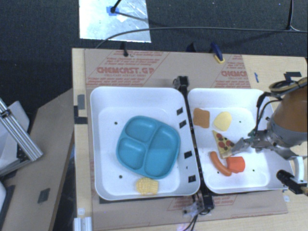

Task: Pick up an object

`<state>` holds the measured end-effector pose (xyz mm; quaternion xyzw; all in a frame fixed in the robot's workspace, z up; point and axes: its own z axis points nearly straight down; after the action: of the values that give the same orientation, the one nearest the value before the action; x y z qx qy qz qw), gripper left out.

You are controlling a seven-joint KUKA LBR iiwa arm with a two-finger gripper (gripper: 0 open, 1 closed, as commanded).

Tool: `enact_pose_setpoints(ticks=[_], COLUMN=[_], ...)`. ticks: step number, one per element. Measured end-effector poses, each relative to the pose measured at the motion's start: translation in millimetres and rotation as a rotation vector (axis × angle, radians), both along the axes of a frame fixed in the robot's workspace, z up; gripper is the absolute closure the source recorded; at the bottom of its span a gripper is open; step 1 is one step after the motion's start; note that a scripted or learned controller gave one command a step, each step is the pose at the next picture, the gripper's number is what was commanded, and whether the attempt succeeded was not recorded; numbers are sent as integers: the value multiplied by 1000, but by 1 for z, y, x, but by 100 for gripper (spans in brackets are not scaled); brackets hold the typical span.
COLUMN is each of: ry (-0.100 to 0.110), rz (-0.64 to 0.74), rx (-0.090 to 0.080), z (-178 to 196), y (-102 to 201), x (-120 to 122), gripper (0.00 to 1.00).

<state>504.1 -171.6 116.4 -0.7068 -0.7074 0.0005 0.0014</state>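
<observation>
The right bin (255, 100) holds a pizza slice (222, 142), a red sausage (219, 163), an orange-red block (236, 164), a brown toast square (201, 118) and a pale yellow round piece (222, 121). My gripper (237, 147) reaches in from the right and sits low at the pizza slice's right edge, just above the orange-red block. Its tip overlaps the slice's lower right corner. Nothing is seen lifted off the bin floor. The grey arm with its orange band (288, 114) fills the bin's right side.
In the left bin (106, 105) lie a blue divided plate (147, 146) and a yellow corn piece (147, 186) near the front wall. A black divider clamp (185, 124) runs between the bins. Cables hang at the right by the arm.
</observation>
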Motion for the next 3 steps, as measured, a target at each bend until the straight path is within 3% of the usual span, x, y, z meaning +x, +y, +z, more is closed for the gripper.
enact_pose_setpoints(ticks=[1,3], ry=[-5,-9], rz=[1,4], rx=[-2,-3], z=[13,107], y=[0,1], x=[1,-5], gripper=[100,100])
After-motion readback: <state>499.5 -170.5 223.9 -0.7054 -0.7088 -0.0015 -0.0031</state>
